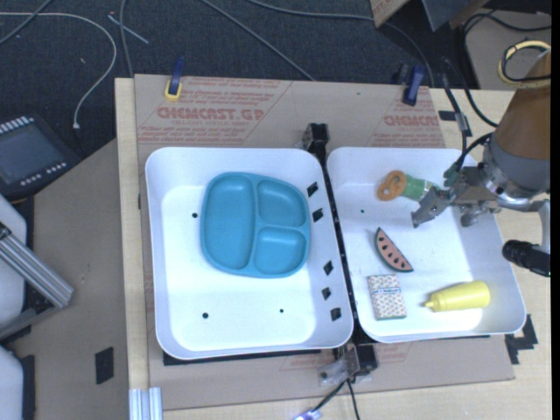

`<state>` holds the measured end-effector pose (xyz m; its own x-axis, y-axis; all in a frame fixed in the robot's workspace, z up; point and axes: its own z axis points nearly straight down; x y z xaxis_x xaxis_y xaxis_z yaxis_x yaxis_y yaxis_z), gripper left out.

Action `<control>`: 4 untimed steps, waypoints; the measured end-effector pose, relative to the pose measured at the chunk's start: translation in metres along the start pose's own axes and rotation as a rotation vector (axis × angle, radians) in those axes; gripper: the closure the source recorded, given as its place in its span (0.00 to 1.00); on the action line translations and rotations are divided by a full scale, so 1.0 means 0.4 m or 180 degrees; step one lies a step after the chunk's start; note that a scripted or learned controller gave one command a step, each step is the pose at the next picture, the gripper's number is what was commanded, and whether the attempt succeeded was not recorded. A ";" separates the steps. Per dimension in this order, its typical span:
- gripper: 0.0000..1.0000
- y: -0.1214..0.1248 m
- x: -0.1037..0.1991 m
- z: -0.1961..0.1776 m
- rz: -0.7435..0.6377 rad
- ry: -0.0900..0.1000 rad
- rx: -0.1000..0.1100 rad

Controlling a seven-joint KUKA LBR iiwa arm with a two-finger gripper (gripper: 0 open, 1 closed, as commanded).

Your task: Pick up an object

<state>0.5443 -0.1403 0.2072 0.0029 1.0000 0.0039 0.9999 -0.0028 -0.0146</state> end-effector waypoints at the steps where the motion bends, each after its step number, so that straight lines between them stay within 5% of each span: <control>1: 0.00 0.007 0.001 -0.018 -0.0011 -0.0008 -0.0043; 4: 0.00 -0.010 0.007 0.310 -0.0009 -0.0004 -0.0031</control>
<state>0.5383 -0.1371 0.0831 0.0000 1.0000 0.0027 1.0000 0.0001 -0.0049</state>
